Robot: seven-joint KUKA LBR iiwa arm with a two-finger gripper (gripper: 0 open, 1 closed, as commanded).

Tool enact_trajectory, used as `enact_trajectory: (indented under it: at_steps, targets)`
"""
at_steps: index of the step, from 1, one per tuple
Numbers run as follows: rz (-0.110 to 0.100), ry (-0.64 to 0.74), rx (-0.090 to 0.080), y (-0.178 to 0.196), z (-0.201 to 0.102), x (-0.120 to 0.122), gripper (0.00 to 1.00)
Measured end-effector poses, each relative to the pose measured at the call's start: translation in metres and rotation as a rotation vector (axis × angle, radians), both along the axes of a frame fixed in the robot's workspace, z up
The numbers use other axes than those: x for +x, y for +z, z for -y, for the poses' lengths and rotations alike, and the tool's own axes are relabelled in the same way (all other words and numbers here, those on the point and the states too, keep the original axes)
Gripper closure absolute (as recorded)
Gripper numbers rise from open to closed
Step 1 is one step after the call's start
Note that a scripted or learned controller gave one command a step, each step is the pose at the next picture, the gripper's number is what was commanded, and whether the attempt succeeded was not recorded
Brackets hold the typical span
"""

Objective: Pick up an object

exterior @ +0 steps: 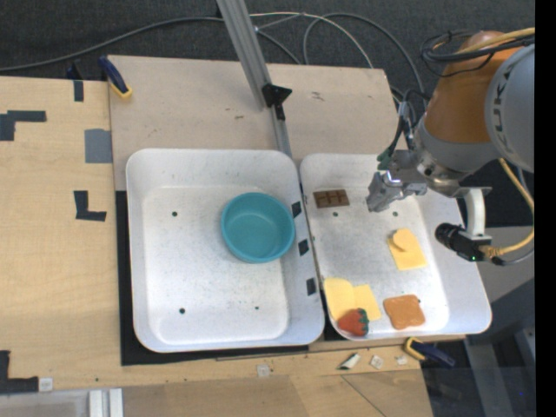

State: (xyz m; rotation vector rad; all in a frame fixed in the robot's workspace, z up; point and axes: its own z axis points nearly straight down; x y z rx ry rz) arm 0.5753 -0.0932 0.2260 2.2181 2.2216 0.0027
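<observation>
Strawberry (353, 322) lies near edge; pincer (382, 195) well apart.

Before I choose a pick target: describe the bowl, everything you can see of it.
The bowl is round, teal-blue and looks like smooth plastic, with a plain rim and nothing visible inside. It stands upright, opening up, on the floor of the left bin, toward that bin's right side and slightly above its middle. It touches only the bin floor, clear of the walls.

Bowl (257, 226) in left bin (156, 181); perhaps five small items in right bin (460, 307).
</observation>
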Motion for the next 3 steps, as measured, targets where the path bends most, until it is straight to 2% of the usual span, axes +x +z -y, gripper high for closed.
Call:
enact_trajectory:
  at_steps: [1,2,3]
  targets:
    - [-0.004,0.001,0.001,0.004,-0.048,0.027,1.00]
    - [-0.003,0.005,0.002,0.013,-0.099,0.039,1.00]
    - [-0.004,0.005,0.001,0.003,-0.147,0.065,1.00]
